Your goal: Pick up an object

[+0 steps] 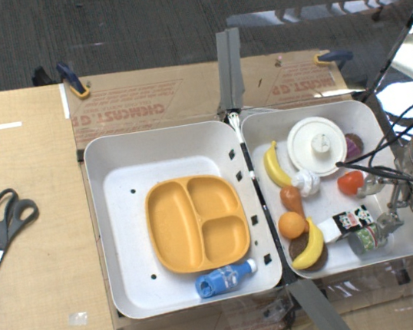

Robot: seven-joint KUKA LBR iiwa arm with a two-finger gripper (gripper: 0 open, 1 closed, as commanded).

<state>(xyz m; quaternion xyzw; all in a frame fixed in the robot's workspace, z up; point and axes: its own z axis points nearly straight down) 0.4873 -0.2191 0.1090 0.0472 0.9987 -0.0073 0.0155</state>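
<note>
gripper [388, 205] low at the right bin's [406, 249] right wall, beside a small bottle [359, 230]; finger state cannot be told. left bin [117, 237] holds a yellow tray [197, 222].

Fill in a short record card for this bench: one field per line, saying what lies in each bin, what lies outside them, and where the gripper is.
Left bin: yellow tray; blue bottle by the near wall
Right bin: white lid, two bananas, orange, tomato, small carton
Outside bins: scissors on the bench at left
Gripper: low over the right bin's right side, beside the tomato
</note>
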